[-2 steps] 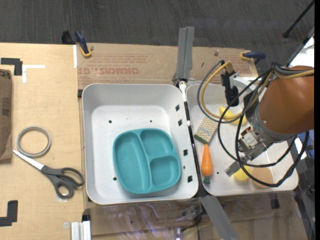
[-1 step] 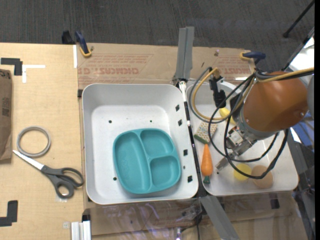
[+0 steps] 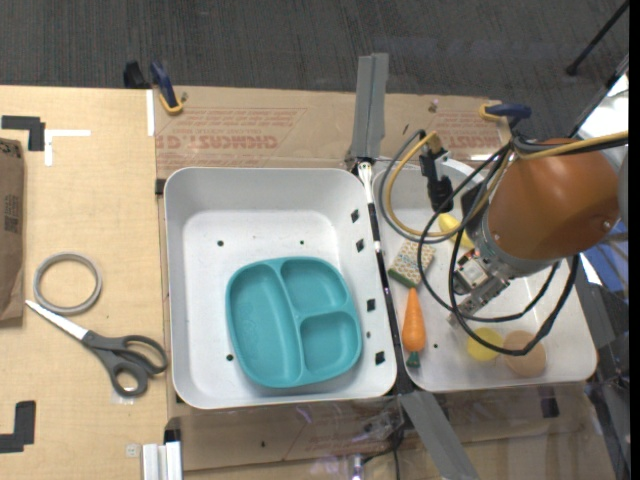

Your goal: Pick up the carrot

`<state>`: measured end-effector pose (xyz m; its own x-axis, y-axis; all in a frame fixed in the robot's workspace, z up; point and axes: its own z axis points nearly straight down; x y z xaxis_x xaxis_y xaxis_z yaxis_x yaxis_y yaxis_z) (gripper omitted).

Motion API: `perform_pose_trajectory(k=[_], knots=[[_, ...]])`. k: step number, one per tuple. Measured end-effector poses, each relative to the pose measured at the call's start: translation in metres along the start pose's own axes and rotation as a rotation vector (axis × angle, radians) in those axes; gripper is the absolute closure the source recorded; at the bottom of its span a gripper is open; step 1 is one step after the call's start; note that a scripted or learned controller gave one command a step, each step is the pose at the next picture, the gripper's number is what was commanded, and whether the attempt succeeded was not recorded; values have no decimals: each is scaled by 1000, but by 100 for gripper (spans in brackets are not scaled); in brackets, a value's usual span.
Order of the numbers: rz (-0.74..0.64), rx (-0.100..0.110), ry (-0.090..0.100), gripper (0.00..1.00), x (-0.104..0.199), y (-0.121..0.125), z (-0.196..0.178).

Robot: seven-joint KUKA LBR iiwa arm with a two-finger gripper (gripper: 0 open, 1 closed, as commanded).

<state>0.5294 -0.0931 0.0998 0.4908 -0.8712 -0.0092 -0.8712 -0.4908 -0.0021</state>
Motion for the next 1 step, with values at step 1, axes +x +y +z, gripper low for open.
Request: perform_pose_trajectory(k=[1], knots=[[182, 1, 6, 100, -60, -11, -91]])
